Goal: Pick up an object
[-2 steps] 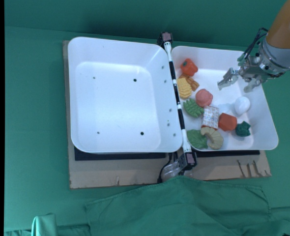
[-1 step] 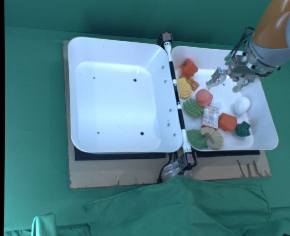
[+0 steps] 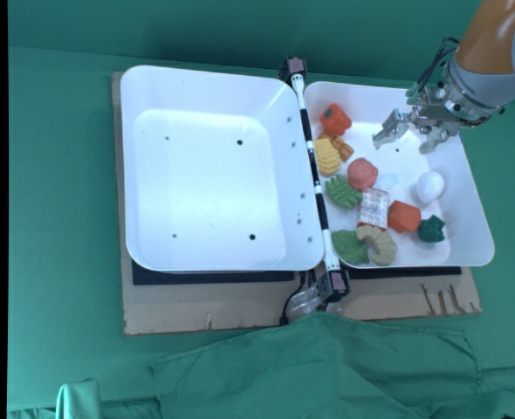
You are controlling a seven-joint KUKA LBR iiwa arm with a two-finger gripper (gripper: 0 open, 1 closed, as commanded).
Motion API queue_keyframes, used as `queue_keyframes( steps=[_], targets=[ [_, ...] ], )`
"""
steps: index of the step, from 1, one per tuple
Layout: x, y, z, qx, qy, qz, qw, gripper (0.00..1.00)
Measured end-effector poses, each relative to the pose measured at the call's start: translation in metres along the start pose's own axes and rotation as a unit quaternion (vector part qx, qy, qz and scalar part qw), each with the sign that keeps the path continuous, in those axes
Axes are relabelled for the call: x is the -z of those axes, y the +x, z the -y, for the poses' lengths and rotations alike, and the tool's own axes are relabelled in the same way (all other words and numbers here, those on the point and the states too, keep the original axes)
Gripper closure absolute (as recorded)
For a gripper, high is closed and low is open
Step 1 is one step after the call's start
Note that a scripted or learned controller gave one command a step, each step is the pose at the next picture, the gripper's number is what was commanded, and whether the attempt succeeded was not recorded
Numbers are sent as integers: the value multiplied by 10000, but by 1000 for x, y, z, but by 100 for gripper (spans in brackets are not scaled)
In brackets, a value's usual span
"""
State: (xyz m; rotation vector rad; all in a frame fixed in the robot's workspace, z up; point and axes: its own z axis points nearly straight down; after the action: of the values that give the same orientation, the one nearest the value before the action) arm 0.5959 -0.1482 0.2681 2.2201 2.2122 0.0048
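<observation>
My gripper point(image 3: 409, 135) hangs open over the back of the right bin point(image 3: 471, 225), with nothing between its spread fingers. Below it in that bin lie an orange pepper point(image 3: 335, 119), a yellow corn piece point(image 3: 328, 156), a red round piece point(image 3: 361, 173), a white egg point(image 3: 429, 186), a green leafy piece point(image 3: 343, 192), a patterned packet point(image 3: 374, 207), an orange-red block point(image 3: 403, 216), a dark green broccoli point(image 3: 431, 229) and a tan ridged piece point(image 3: 381, 247). The egg sits closest, just below and right of the fingers.
The left bin point(image 3: 209, 168) is large, white and tilted slightly, sharing a black-and-white divider rail point(image 3: 312, 168) with the right bin. Both rest on a cardboard sheet point(image 3: 196, 308) on green cloth. A fold of green fabric point(image 3: 327, 369) lies at the front.
</observation>
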Motion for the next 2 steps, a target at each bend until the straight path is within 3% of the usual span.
queue_keyframes(
  steps=[1, 2],
  targets=[
    [-38, -22, -84, 9, 6, 11, 10000, 0],
    [-87, 22, -102, 25, 49, 25, 10000, 0]
  ],
)
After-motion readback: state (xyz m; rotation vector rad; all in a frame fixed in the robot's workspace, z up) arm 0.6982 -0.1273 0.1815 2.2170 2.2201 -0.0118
